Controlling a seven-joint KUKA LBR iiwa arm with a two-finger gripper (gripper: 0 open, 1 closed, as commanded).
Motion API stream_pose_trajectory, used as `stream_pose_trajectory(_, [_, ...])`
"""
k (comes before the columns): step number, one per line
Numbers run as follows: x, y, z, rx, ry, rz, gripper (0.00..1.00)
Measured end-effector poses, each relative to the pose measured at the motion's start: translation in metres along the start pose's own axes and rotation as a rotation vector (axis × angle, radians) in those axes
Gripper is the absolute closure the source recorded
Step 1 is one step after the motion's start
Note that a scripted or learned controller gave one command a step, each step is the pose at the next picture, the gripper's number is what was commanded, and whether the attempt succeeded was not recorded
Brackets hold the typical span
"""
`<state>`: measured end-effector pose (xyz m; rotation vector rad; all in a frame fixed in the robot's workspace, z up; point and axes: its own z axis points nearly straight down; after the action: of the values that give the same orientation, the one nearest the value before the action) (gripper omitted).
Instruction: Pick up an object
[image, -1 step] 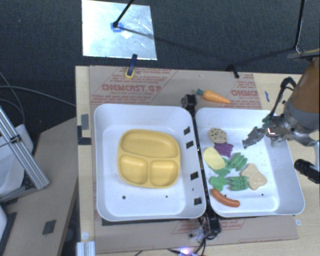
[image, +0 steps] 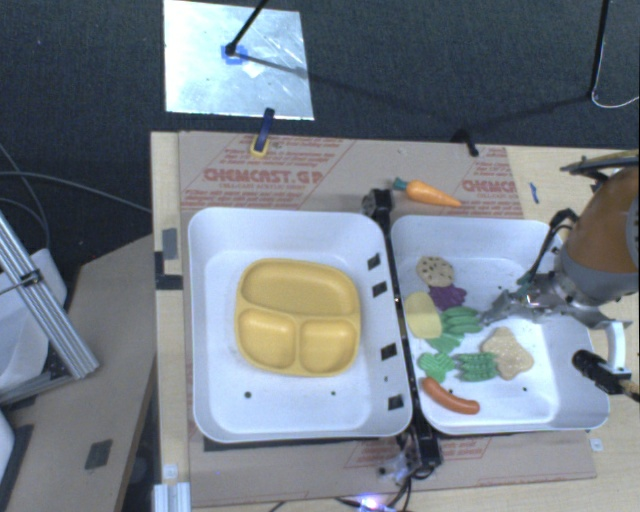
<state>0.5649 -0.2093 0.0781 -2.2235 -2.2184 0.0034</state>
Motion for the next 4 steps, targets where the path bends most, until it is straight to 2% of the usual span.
stream_pose_trajectory(1, [0.101, 0.004, -0.027, -0.003, 0.004, -0.013, 0.0])
stream_pose_trajectory(2, [0.19, -0.032, -0.111, -0.007, 0.004, -0.015, 0.0])
stream_pose_trajectory(3, [0.236, -0.081, -0.106, 0.001, 0.004, -0.011, 0.0])
stream_pose_trajectory(4, [0.165, -0.068, -0.106, -0.005, -0.001, 0.002, 0.0])
